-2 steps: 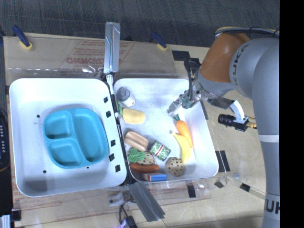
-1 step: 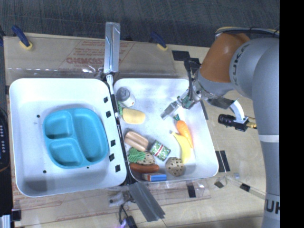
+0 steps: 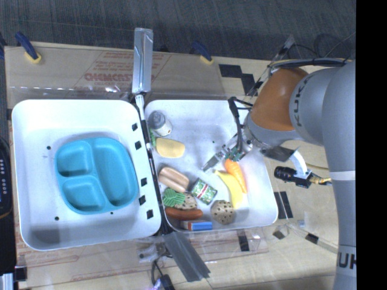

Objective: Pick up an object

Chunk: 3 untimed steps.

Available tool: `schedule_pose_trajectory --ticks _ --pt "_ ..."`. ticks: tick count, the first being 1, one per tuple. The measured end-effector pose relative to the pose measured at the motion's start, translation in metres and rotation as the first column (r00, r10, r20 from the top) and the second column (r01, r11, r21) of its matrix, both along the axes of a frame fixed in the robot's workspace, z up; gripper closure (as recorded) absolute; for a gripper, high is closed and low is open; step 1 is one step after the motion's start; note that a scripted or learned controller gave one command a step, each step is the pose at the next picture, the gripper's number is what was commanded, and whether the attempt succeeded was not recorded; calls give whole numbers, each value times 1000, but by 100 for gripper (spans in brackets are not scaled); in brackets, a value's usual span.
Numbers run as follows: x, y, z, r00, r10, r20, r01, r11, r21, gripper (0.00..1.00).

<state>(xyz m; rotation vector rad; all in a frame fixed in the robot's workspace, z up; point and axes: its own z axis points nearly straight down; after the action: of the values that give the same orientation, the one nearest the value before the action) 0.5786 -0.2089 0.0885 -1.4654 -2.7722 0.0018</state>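
One narrow-set claw (image 3: pixel 222 157) hangs over the small orange carrot (image 3: pixel 235 168); it should spread, then straddle it squarely.

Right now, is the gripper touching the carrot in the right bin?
Cannot tell. In the camera view the gripper sits right at the carrot's upper end, beside the banana, hiding any contact or gap.
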Motion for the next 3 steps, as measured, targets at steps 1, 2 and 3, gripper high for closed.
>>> schedule_pose_trajectory --ticks 1,2,3 --pt "2 0 10 1000 4 2 -4 1000 0 100" --pt "40 62 165 991 -134 11 134 991 -2 100" --pt "-44 47 43 989 149 -5 -149 989 3 100"
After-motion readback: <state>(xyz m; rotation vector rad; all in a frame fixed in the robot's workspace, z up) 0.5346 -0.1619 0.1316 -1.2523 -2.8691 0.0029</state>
